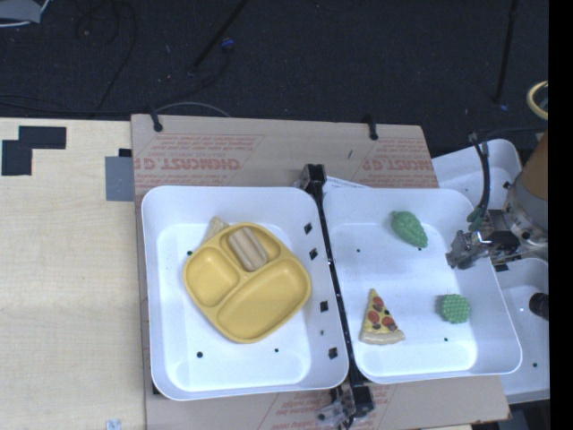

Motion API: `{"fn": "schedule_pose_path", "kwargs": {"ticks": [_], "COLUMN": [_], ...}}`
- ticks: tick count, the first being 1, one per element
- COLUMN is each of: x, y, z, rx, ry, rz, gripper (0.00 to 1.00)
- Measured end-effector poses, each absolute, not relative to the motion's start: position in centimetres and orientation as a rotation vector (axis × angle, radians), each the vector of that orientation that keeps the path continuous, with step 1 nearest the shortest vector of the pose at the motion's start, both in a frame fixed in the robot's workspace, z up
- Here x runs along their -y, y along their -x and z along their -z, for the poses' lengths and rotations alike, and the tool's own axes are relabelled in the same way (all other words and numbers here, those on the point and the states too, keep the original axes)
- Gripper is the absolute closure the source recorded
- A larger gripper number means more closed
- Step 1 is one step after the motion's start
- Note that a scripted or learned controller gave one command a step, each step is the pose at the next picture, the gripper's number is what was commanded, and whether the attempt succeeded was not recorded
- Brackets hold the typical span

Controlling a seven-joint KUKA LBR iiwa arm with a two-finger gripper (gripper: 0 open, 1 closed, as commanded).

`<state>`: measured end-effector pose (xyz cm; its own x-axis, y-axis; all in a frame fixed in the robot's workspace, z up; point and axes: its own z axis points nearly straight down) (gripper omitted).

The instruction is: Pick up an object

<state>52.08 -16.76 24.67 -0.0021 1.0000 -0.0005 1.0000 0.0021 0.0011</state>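
The pincer [466, 251] sits at the right rim of the right shallow white bin [421, 365], gripping nothing (finger spacing cannot be judged), presumably staged for a reach toward the nearest candidates: the bumpy green toy vegetable [409, 228], round green knobbly toy [454, 308] and pizza-slice toy [380, 318].

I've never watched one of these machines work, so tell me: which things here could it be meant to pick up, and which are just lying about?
For the job:
hand, at the right bin's right edge
pizza slice toy
dark green leafy toy
round green toy
yellow divided plate
tan piece lying in the plate

Just lying about:
cardboard sheet
cables
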Motion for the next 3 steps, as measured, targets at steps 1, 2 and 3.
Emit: {"fn": "schedule_pose_path", "kwargs": {"ticks": [1,2,3], "x": [11.6,6.2,0.7], "y": [-51.7,-51.9,-51.2], "z": [-23.3,-22.4,-23.4], "rx": [-2.227,-2.229,-2.229], "ry": [-2.221,-2.220,-2.218], "rz": [0.002,0.002,0.001], "gripper": [1.00,1.00,1.00]}}
